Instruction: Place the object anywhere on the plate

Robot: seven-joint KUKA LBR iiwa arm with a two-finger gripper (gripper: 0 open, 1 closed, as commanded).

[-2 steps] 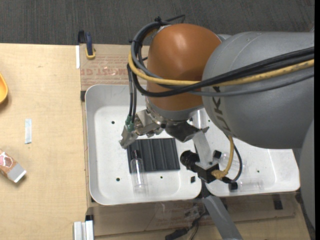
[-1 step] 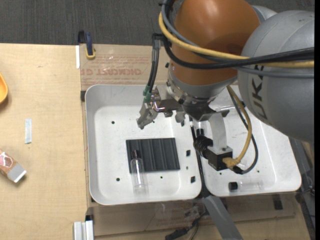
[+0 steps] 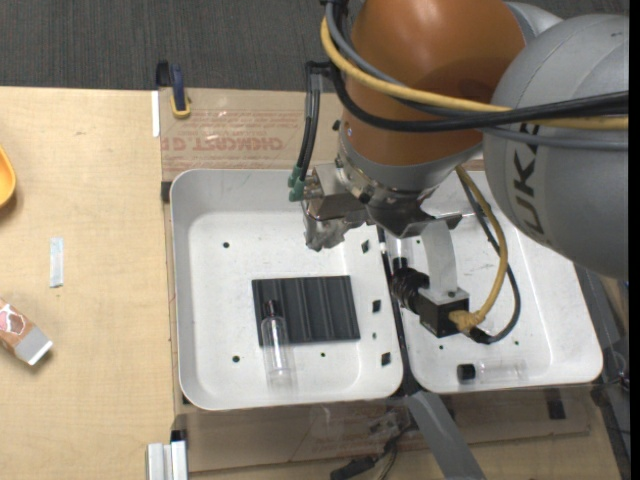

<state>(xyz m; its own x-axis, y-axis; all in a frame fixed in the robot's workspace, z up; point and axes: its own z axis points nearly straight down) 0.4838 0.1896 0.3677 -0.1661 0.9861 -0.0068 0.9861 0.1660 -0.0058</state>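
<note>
A black ribbed plate (image 3: 310,306) lies flat in the left bin (image 3: 200,268). A clear vial with a dark cap (image 3: 273,340) lies across the plate's lower left corner, partly on the plate and partly on the bin floor. A second clear tube with a black cap (image 3: 492,371) rests near the front edge of the right bin (image 3: 560,348). My gripper (image 3: 322,230) hangs under the big orange wrist, above the bin floor just behind the plate's far edge, apart from both tubes. I see nothing held in it.
A black block with a yellow-tipped cable (image 3: 442,313) hangs over the seam between the bins. On the wooden bench to the left are a white strip (image 3: 57,263) and a wrapped packet (image 3: 24,336). Printed cardboard (image 3: 235,133) lies behind the left bin.
</note>
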